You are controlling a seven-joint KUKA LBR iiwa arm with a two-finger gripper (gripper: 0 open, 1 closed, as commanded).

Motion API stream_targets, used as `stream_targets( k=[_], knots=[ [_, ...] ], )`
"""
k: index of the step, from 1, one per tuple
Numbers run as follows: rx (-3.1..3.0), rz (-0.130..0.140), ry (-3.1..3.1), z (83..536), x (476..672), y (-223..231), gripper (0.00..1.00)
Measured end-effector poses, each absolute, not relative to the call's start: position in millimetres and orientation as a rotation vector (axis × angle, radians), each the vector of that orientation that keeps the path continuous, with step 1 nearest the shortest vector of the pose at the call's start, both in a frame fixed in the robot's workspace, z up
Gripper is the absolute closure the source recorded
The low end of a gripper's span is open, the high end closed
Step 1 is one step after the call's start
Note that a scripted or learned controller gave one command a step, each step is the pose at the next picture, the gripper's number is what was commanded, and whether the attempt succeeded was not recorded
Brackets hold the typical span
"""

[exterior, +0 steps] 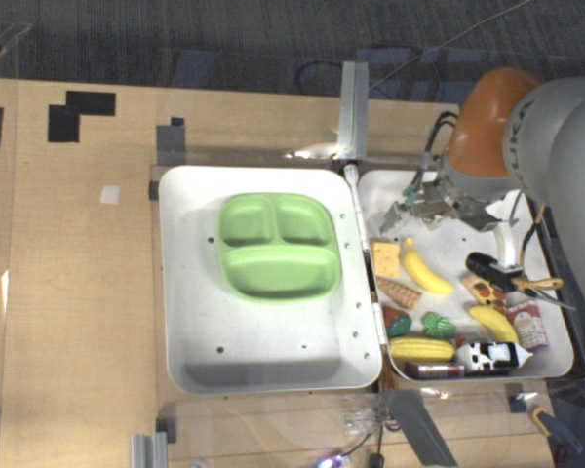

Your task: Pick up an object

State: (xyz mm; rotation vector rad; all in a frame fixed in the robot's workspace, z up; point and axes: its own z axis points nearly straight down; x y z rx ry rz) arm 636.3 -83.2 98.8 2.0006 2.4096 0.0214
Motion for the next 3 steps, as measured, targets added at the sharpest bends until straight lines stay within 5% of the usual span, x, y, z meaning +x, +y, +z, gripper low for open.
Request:
stream_targets(
  k=[1,2,3],
  knots=[
    [1.938,0.011,2.458,91,553.7,-133,0.0],
    [1.939,0.021,2.461,99,556.2,-129,1.0],
    [2.097,0.001,2.339,239,573.9,-47,1.0]
  ],
)
